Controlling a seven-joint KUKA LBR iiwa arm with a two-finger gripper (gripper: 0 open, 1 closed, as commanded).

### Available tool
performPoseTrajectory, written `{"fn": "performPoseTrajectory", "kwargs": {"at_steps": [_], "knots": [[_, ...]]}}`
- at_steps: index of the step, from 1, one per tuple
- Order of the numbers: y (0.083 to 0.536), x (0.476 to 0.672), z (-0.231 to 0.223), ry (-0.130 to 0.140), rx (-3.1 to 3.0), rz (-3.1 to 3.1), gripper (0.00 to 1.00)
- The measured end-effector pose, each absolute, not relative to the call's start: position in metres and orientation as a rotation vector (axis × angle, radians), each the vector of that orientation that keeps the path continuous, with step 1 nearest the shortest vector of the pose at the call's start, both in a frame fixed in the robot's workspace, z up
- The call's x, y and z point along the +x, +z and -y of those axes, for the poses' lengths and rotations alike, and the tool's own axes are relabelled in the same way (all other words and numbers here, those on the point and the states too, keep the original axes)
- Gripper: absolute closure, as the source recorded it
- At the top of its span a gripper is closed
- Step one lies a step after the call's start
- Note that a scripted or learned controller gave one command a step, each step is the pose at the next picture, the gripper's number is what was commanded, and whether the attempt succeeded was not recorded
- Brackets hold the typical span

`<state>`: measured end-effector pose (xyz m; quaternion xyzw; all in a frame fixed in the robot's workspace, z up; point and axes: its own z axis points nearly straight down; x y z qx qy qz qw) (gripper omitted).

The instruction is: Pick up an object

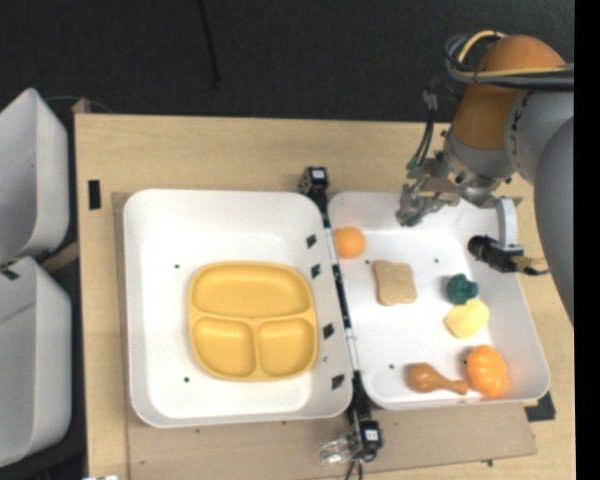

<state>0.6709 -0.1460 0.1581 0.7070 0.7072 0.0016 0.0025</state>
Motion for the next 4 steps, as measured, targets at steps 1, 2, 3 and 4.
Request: {"fn": "performPoseTrajectory", "kwargs": {"at_steps": [1, 2, 3, 4], "knots": [[0.205, 0.672, 0.140, 0.005, 2.214, -2.221, 1.00], [0.260, 0.673, 0.142, 0.007, 2.211, -2.221, 1.00], [0.249, 0.680, 0.092, 0.001, 2.215, -2.227, 1.00], [0.257, 0.677, 0.039, -0.001, 2.216, -2.228, 1.00]]}}
